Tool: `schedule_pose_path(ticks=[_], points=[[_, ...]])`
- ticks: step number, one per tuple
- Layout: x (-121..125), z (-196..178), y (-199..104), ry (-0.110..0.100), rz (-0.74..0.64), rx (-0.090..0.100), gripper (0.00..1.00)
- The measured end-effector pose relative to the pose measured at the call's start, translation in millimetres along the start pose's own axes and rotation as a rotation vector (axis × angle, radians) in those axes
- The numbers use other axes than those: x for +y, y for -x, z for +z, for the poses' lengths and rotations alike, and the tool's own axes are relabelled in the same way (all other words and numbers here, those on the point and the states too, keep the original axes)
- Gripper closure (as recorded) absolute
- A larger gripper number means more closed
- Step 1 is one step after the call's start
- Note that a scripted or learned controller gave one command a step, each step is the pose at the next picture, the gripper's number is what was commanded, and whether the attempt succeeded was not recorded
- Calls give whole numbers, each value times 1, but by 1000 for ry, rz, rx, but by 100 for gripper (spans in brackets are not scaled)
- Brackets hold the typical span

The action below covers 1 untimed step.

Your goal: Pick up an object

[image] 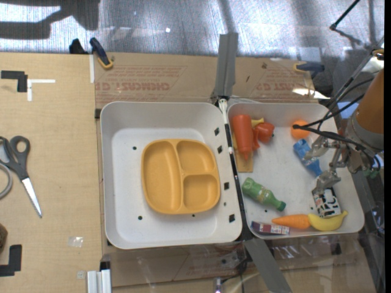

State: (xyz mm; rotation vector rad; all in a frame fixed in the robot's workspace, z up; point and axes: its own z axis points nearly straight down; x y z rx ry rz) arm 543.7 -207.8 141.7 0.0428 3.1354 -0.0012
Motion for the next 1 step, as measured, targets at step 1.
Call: schedule_pose_path(ticks=[1], points=[[16, 49, 20, 1, 58, 1, 0]])
